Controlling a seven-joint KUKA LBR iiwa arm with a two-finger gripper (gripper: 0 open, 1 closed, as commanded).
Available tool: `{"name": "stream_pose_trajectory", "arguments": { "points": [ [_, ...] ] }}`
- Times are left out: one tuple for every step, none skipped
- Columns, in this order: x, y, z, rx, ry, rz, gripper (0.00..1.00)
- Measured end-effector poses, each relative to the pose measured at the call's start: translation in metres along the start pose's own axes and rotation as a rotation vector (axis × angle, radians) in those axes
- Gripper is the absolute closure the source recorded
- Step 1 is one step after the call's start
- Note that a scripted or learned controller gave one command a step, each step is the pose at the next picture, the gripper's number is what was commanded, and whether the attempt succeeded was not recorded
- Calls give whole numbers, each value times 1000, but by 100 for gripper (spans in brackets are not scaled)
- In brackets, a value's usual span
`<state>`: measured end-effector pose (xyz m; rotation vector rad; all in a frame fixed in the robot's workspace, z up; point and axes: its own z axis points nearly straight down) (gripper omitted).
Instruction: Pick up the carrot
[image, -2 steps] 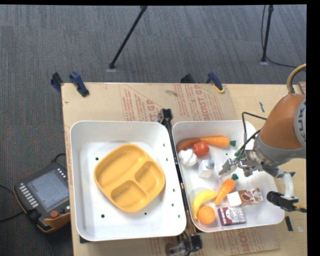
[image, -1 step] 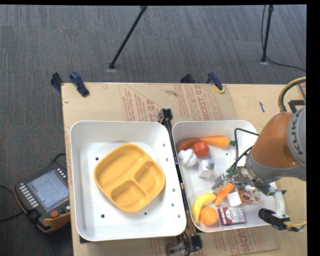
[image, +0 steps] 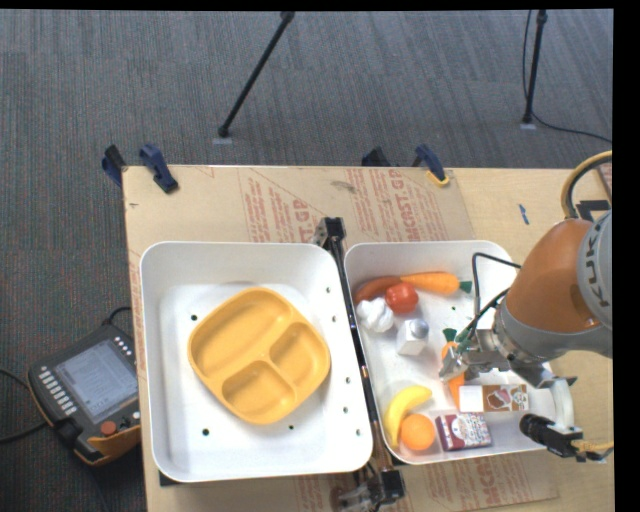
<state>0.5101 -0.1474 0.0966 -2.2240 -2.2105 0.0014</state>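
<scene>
A carrot (image: 430, 282) with a green top lies along the far wall of the right bin (image: 492, 250), next to a red tomato (image: 402, 297). My gripper (image: 462, 362) hangs low over the middle of that bin, well in front of this carrot and apart from it. Under the gripper an orange piece (image: 455, 384) and a green tip (image: 450, 334) stick out; the wrist hides the rest of that thing, so I cannot make out what it is.
The right bin also holds a brown sausage (image: 370, 288), white garlic (image: 377, 315), a white block (image: 413, 342), a banana (image: 405, 408), an orange (image: 418, 432) and two small cartons (image: 462, 430). A yellow divided plate (image: 259, 354) lies in the left bin (image: 160, 300).
</scene>
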Motion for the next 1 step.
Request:
{"name": "stream_pose_trajectory", "arguments": {
  "points": [
    [58, 19, -78, -4, -2, -7, 100]
  ]
}}
